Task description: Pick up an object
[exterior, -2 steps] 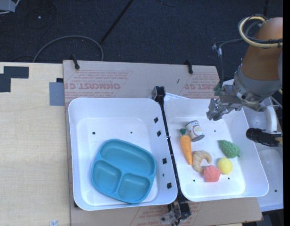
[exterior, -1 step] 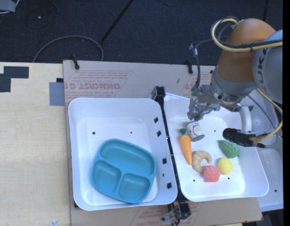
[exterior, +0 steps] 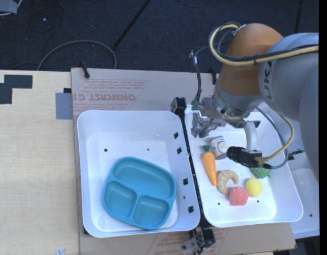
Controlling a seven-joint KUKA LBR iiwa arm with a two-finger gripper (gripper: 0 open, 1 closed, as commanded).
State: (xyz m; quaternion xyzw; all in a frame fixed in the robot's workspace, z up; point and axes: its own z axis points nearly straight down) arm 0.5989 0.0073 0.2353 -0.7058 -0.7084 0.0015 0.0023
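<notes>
Near edge of right bin (exterior: 291,206): pink item (exterior: 238,195), yellow ball (exterior: 253,186), croissant (exterior: 226,178), carrot (exterior: 209,167), packed tight. Farther back claw (exterior: 204,125) hangs above carrot; grip state: cannot tell. Risk: crowding causes knocks or double grab.

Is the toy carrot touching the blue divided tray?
Apart. The camera view shows the carrot in the right bin and the blue tray in the left bin, the bin walls between them.

Faint red printing runs upside down on the cardboard sheet (exterior: 107,95) just behind the left bin (exterior: 83,142); its letters cannot be read reliably.
</notes>
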